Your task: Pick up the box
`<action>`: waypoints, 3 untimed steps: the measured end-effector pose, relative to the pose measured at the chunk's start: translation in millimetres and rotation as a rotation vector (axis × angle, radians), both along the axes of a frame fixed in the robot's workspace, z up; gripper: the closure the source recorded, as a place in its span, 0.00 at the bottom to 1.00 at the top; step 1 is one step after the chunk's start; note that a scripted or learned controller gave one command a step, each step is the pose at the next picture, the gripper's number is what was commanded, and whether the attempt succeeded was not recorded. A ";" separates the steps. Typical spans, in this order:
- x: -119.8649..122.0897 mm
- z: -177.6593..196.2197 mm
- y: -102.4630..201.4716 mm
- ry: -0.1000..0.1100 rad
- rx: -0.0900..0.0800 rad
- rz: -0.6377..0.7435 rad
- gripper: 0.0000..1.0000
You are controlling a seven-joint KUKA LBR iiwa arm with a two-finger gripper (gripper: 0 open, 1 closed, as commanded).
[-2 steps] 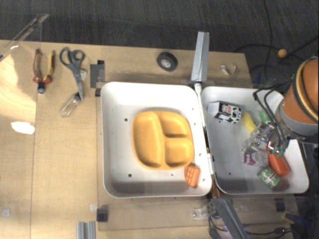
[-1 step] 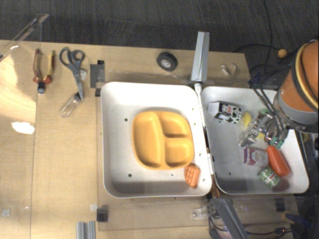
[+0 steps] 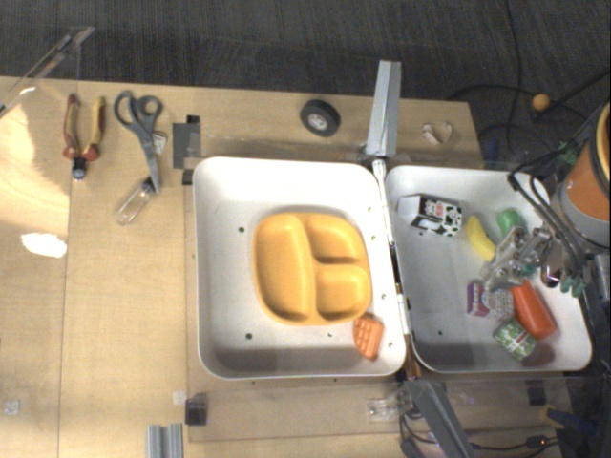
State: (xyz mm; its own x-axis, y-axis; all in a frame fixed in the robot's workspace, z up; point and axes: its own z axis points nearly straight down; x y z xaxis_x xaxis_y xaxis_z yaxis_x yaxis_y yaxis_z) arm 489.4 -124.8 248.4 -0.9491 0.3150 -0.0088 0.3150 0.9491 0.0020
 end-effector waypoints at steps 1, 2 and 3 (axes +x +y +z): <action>8.7 15.8 37.2 -0.001 0.004 -0.387 1.00; 5.8 9.2 25.8 -0.001 -0.001 0.147 1.00; 0.5 22.5 38.5 -0.002 -0.003 0.425 1.00</action>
